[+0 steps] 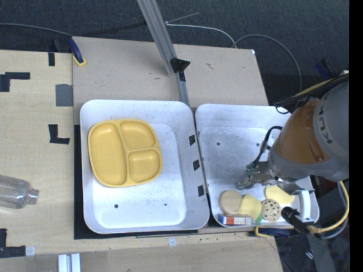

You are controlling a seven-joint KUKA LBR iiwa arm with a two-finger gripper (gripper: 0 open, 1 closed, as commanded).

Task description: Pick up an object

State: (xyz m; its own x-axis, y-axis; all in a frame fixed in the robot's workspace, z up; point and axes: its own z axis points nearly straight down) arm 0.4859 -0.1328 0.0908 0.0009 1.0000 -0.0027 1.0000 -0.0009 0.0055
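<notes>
- One tan bench [125, 78] carries everything; it runs out past the right bin [232, 123] on the far side and well off to its left.
- The grey arm [326, 135] leans over the right bin's right wall. Its orange band [295, 137] sits above that bin's right half.
- The right bin is a shallow white tray with a speckled floor.
- The left bin [136, 217] is its twin and lies just beside the right bin's left wall, rim against rim.
- A yellow divided plate [123, 152] with three compartments lies flat in the left bin, well left of the right bin.
- A grey metal pole [156, 24] slants down toward the far left corner of the right bin.
- A clear plastic bottle [14, 191] lies on its side on the bench, far to the left of the right bin.
- The gripper [251, 178] hangs low over the right bin's floor, toward its near right part. Whether the claw is spread or pressed together cannot be told from this angle.
- The small objects cluster in the right bin's near right corner, just beside the gripper on its near side: a tan rounded piece [228, 201], a pale yellow piece [251, 206] touching it, a pale yellow wedge [278, 194], and a perforated disc [271, 210].
</notes>
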